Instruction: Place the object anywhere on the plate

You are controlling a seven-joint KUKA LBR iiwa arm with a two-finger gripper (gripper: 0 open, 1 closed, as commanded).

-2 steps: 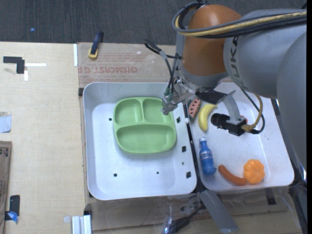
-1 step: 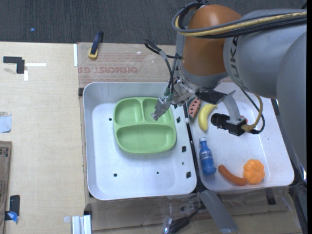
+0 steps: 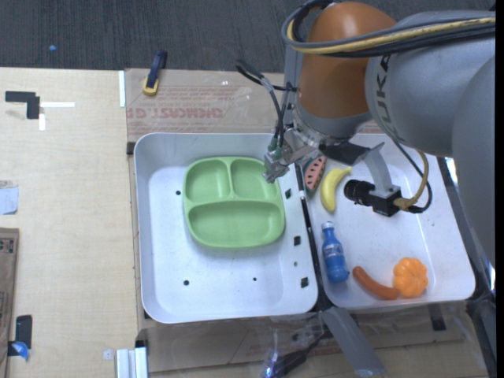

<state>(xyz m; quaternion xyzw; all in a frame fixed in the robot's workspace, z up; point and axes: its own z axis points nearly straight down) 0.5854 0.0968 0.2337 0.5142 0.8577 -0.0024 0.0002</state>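
A green plate (image 3: 233, 203) with three compartments lies in the left bin (image 3: 157, 235). My gripper (image 3: 275, 167) hangs over the plate's upper right corner, close to the divider between the two bins. I see nothing in it from this angle. In the right bin (image 3: 449, 235) lie a watermelon slice (image 3: 314, 172), a banana (image 3: 331, 187), a blue bottle (image 3: 334, 252), a red sausage (image 3: 374, 283) and an orange pumpkin (image 3: 410, 276).
The arm's orange band (image 3: 342, 61) and grey body cover the upper right of the bench. A black cable unit (image 3: 370, 195) hangs over the right bin. A yellow-handled tool (image 3: 154, 73) lies on the cardboard behind the bins.
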